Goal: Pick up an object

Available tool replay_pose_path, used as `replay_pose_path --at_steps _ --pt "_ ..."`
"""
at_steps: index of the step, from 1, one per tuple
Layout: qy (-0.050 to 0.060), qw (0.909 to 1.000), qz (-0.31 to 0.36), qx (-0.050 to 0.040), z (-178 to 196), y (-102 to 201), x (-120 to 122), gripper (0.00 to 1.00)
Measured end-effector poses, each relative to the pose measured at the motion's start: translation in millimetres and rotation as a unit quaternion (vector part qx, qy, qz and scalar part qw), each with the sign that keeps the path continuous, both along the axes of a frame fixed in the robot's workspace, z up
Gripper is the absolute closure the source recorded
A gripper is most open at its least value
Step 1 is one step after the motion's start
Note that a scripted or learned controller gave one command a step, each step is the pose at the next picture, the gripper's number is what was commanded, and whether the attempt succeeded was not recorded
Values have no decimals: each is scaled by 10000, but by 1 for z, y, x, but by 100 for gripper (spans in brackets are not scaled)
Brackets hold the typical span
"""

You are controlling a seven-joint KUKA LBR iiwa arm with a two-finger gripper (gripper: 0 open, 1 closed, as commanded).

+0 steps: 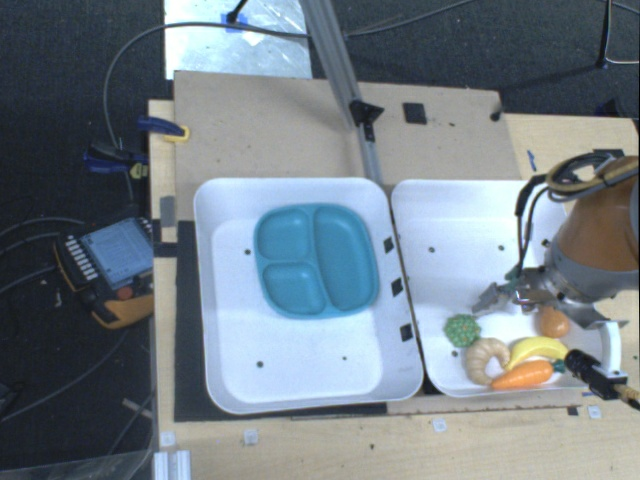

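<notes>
Several toy foods lie in the front right corner of the right bin point(450, 238): a green broccoli point(461, 329), a tan curled piece point(486, 359), a yellow banana point(538, 347), an orange carrot point(522, 374) and a small orange ball point(552, 321). My gripper point(528, 296) hangs low over this pile, just above and left of the orange ball. The wrist with its orange band point(600, 233) covers the bin's right side. Nothing is visibly lifted.
The left bin point(225, 298) holds a blue divided plate point(317, 260). A divider wall with black clips point(395, 286) separates the bins. A metal pole point(335, 53) slants across the back. Cables and a handheld device point(108, 263) lie on the floor at left.
</notes>
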State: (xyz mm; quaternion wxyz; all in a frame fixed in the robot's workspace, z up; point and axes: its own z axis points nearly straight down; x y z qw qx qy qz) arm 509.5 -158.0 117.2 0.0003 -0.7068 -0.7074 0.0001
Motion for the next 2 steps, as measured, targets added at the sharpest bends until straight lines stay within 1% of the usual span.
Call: replay_pose_path --at_steps 1,2 --pt "-70 10000 -2 6 -23 -2 6 0" --pt "-140 9999 7 2 -9 0 11 100"
